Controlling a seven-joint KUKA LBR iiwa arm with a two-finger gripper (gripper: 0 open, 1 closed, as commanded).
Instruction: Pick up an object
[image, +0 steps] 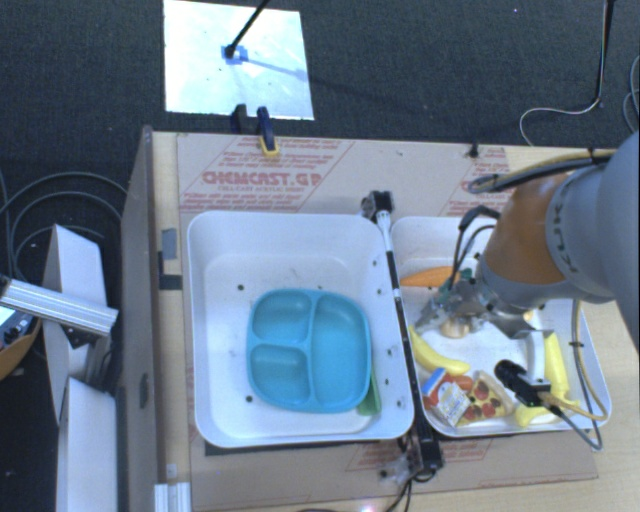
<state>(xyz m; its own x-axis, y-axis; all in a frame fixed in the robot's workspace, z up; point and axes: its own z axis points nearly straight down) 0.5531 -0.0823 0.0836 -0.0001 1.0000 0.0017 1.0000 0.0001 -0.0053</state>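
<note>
your arm (560, 232) hovers over the right bin (425, 240); banana (440, 355) lies just viewward-below the gripper (451, 314), slanting crosswise; whether it's apart or closed, you cannot tell.

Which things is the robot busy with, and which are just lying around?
Likely for the job: end effector, right bin, banana, carrot, pizza slice.
Just lying about: blue plate, left bin, cardboard sheet.
</note>
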